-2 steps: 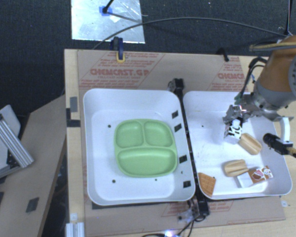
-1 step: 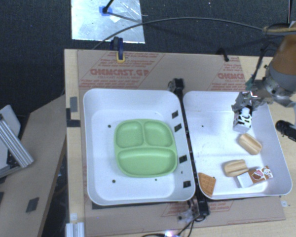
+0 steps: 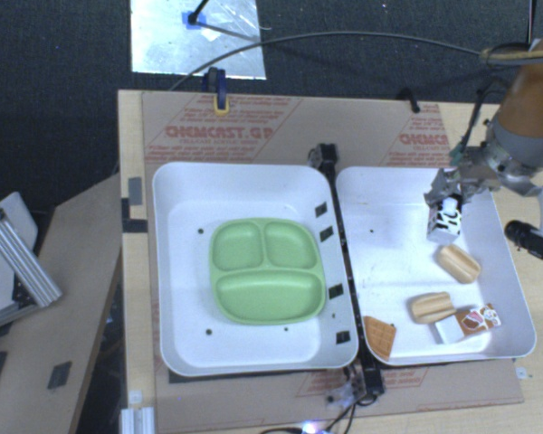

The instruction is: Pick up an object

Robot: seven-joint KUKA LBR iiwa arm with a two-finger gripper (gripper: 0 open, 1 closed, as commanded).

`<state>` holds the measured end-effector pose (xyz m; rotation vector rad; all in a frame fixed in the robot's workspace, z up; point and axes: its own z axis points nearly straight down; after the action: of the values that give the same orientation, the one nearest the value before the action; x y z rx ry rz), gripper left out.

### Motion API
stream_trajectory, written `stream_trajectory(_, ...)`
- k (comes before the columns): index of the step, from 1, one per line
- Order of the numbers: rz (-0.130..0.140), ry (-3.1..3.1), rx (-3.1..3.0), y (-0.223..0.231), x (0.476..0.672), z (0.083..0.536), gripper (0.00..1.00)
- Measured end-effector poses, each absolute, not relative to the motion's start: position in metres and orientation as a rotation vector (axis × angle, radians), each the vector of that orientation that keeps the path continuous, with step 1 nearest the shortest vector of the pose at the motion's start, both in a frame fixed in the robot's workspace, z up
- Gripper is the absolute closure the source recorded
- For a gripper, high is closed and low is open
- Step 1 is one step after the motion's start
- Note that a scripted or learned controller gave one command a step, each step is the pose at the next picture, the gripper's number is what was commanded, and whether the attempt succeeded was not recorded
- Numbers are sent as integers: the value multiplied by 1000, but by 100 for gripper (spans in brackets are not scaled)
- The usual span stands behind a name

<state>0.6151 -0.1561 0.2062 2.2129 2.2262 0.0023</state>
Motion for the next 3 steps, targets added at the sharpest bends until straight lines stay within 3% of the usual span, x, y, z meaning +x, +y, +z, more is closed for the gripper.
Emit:
stream_trajectory(1,5,2231,2210,-102,627,219,100)
stream_trajectory(3,3,2233,2211,15,623,211,100)
